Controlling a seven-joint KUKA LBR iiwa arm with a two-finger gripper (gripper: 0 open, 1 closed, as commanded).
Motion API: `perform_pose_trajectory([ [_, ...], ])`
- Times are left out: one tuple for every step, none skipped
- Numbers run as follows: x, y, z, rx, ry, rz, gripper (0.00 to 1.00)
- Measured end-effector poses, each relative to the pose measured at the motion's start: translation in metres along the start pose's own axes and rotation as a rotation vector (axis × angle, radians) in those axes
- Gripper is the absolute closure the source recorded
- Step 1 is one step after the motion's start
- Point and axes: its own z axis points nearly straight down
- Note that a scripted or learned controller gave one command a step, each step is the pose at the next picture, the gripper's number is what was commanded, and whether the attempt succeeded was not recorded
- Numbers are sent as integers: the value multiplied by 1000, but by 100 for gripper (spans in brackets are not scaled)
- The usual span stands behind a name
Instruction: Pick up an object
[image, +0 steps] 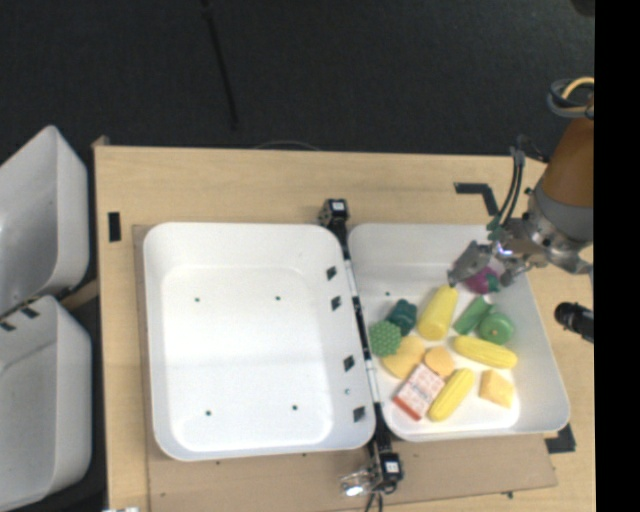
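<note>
Bench of pale wood (250, 185) stands against a dark floor, bearing two shallow white plastic bins side by side; white moulded shapes sit at the left edge. Left bin (165, 330) holds nothing visible. Right bin (400, 250) holds a cluster of small toys: yellow corn cob (485, 351), green pieces, red-and-white carton (418, 391). Grey two-finger gripper (482, 267) hangs over the right bin's upper part, pinching a small magenta object (482, 282) just above the cluster.

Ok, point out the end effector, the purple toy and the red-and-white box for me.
end effector (484, 264), camera view, between its fingertips.
purple toy (484, 282), camera view, its visible middle.
red-and-white box (419, 391), camera view, centre of its top face.
</note>
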Motion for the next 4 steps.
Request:
perform_pose_trajectory([
  [-16,-10,96,-5,-2,-2,0],
  [-41,47,126,-4,-3,-3,0],
  [-41,46,114,-4,-4,-5,100],
  [48,53,65,-6,2,-10,100],
])
